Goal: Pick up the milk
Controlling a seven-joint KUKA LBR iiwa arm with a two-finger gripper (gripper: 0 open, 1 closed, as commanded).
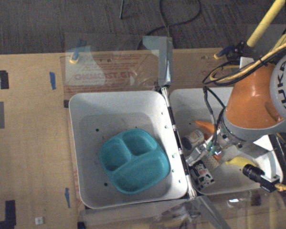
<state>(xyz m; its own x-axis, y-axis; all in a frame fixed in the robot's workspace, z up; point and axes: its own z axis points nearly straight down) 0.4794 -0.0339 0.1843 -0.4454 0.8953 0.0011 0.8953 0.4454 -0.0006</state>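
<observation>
From my seat, the arm point(257, 101) is down over the right bin point(180, 102), and I judge this to be the reach-and-grasp step — nothing looks lifted yet. The jaws point(202, 156) sit low, near the bin's left wall, among a small cluster of objects. I cannot tell whether they are open or closed; the wrist hardware and clutter hide the gap, so I won't claim anything is held.

The milk is hard to name with confidence. My best candidate is the small pale, cylinder-like carton point(194, 137) lying just beside the jaws toward the divider, next to an orange piece point(206, 126). If that is it, it appears tipped on its side rather than upright, its long axis running roughly from lower left to upper right in the view, with the rounder darker end pointing toward the divider. That reading is uncertain — the object is small and partly covered by the wrist.

A yellow item point(238, 161) lies further right, and a dark printed block point(203, 174) sits near the bin's front corner. The left bin point(85, 110) holds a teal divided plate point(134, 160), well apart from the action.

Next, I'd want the jaws turned across the carton's short side, centred on it, then closed and raised straight up, watching that the neighbours don't get caught.
</observation>
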